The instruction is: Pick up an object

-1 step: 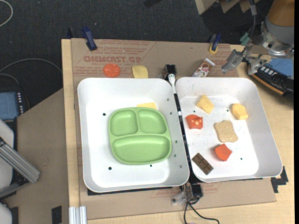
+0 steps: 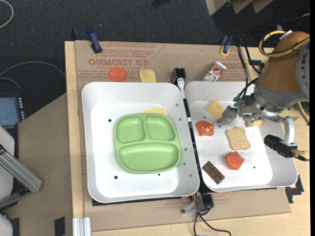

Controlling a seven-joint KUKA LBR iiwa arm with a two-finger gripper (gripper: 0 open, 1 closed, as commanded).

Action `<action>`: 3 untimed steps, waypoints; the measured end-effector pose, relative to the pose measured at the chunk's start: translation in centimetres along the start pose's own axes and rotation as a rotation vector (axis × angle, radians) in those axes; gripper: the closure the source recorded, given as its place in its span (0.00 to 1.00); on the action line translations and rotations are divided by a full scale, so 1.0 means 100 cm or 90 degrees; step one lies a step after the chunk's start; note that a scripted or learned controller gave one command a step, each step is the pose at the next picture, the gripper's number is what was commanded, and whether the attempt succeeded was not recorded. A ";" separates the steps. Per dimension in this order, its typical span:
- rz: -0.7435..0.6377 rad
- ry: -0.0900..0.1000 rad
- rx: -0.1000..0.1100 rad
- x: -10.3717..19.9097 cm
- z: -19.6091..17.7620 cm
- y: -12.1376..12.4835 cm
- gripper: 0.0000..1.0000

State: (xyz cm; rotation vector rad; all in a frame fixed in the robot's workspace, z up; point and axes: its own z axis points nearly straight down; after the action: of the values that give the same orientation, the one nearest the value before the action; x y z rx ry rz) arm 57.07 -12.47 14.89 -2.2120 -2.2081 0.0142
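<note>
step: approach, nothing held | gripper (image 2: 230, 116) fingers apart, low in right bin (image 2: 275, 178) | cheese (image 2: 214, 108) just beside, toast (image 2: 238, 139) near | next: centre over 1 piece, descend, close

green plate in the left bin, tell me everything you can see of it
The green plate is a rounded-square divided dish, seemingly matte plastic. Raised ridges split it into three compartments: two small ones on the far side, one wide one nearer the camera. It lies flat, right side up, about mid-floor in the left bin. A pale yellow piece sits at its far edge.
</note>
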 end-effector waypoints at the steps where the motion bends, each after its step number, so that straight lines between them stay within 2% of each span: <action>1: 0.000 -0.005 -0.016 -0.013 0.065 -0.060 0.00; 2: -0.001 -0.007 -0.021 -0.006 0.062 -0.087 0.00; 3: 0.001 -0.007 -0.015 -0.083 0.048 -0.039 0.00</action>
State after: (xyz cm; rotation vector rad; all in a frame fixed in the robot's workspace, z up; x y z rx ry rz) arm 53.04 -20.70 10.11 -2.2313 -2.2239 0.0007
